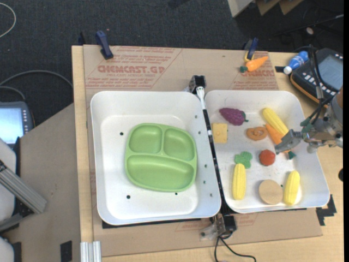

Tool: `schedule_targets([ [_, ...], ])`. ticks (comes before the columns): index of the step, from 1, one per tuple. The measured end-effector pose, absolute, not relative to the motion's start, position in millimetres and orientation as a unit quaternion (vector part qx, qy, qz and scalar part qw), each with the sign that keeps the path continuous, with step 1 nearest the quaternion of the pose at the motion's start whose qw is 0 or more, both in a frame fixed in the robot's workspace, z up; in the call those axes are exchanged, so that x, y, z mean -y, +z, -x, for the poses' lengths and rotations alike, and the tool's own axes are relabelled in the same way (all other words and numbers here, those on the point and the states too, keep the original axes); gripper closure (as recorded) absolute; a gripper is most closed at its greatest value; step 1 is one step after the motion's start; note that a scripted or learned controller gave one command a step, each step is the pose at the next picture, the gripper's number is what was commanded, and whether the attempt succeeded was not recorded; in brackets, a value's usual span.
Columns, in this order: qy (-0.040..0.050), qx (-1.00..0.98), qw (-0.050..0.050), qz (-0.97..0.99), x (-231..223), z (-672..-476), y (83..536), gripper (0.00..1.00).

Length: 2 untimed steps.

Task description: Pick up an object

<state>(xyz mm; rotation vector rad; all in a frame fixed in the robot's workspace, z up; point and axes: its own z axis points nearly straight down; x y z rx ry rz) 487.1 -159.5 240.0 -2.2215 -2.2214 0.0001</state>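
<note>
a round tan disc [269, 192] lies at the near edge of the right white bin [313, 201], with a corn cob [292, 187] just to its right and another corn cob [239, 181] to its left. above them sit a small green broccoli piece [243, 158] and a red tomato [266, 157]. farther back are a yellow cheese block [220, 132], a purple grape bunch [233, 115], an orange-brown pastry piece [256, 133], a third corn cob [274, 121] and an orange carrot [274, 135] beside it. the gripper [288, 144] reaches in from the right, low over the bin just right of the tomato; its fingers are spread apart with nothing between them. the left white bin [103, 146] holds a green divided plate [161, 156]
</note>
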Motion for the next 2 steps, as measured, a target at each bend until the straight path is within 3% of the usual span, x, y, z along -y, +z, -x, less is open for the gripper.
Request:
schedule_targets([
  [1, -0.0002, 0.708, -0.001, 0.706, 160.6, -569.8, 76.9, 0.0],
  [2, -0.0012, 0.709, -0.002, 0.706, 164.0, -644.3, 85.1, 0.0],
])
